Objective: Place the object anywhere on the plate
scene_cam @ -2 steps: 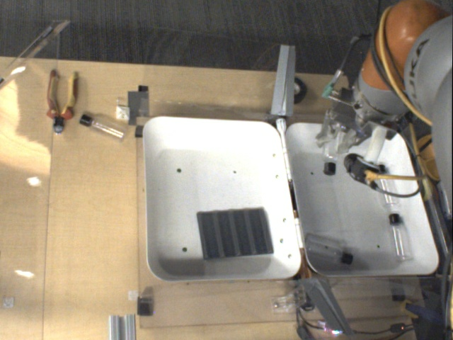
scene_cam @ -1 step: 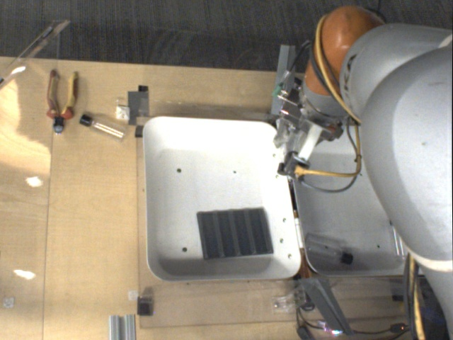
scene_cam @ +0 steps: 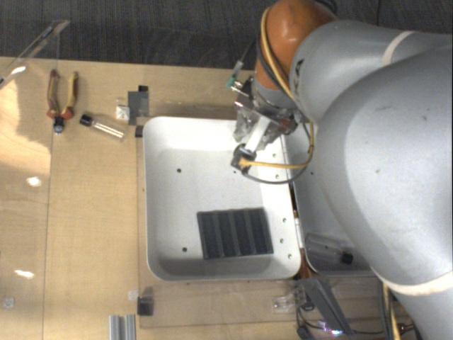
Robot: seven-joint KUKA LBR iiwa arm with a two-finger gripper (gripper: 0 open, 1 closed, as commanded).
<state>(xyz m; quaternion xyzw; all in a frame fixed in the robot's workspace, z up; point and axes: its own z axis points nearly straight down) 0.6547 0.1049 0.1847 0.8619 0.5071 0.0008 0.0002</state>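
A dark grey ribbed plate [scene_cam: 235,233] lies flat in the left white bin [scene_cam: 163,190], near that bin's front wall. My gripper [scene_cam: 249,127] hangs over the bin's far right corner, well behind the plate and apart from it. The wrist and the orange band above it cover the gripper from this angle. I see nothing held under it. The big grey arm hides most of the right bin [scene_cam: 327,253].
On the wooden bench left of the bins lie red-handled pliers [scene_cam: 61,96] and a small clear tube with a black cap [scene_cam: 102,125]. A black bracket [scene_cam: 139,102] stands at the left bin's far left corner. Another small block [scene_cam: 145,304] sits at its front left.
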